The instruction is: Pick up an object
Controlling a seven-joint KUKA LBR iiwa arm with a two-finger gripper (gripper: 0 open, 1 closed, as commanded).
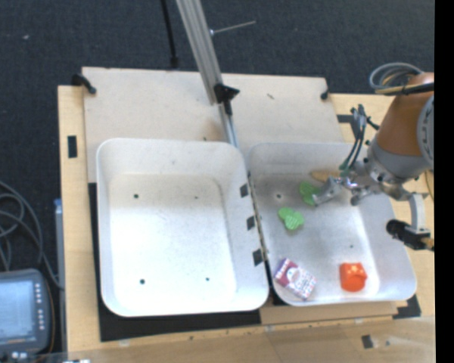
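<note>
The claw (339, 187) hangs low over the right bin (378, 290), near the top of it. A small green piece (309, 193) lies just beside the claw, at 9 o'clock from it. I think this is the thing to grab, since it is the nearest one. It may even be touching a finger, but it is too small to be sure. I cannot tell which way its long side runs.

A second green piece (291, 219) lies a bit farther off, at about 8 o'clock. A red block (352, 277) sits at 6 o'clock, well apart, near the bottom of the bin. A small packet (296, 279) lies at 7 o'clock, by the bottom left corner.

I cannot tell if the claw is spread or pressed together, or if it holds anything
</note>
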